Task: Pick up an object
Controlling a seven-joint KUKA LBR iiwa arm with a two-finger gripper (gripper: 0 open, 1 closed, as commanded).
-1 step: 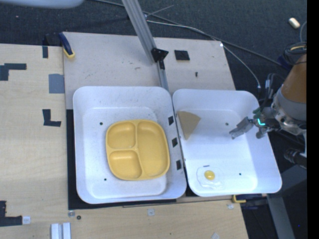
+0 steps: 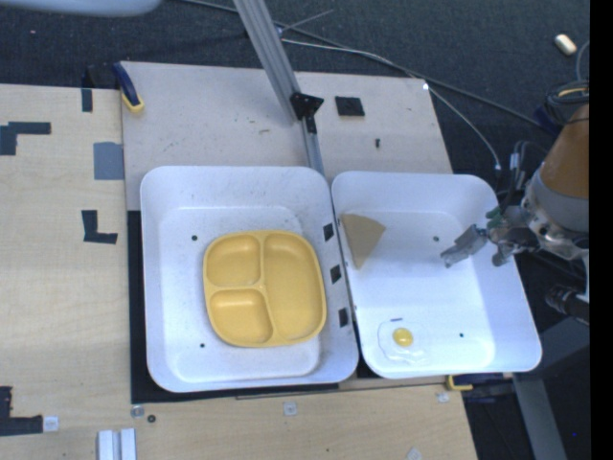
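Two shallow white bins sit side by side on the bench. The left bin (image 2: 163, 257) holds a yellow divided plate (image 2: 263, 288), lying flat toward the middle with bare floor all around it. In the right bin (image 2: 508, 343), a tan triangular slice (image 2: 362, 237) lies close against the left wall near the far corner, and a toy fried egg (image 2: 401, 340) rests near the front edge, just short of the rim. The centre floor between them is open. The gripper (image 2: 476, 247) hangs over the right bin's right edge, well apart from both pieces; its fingers are spread and carry nothing.
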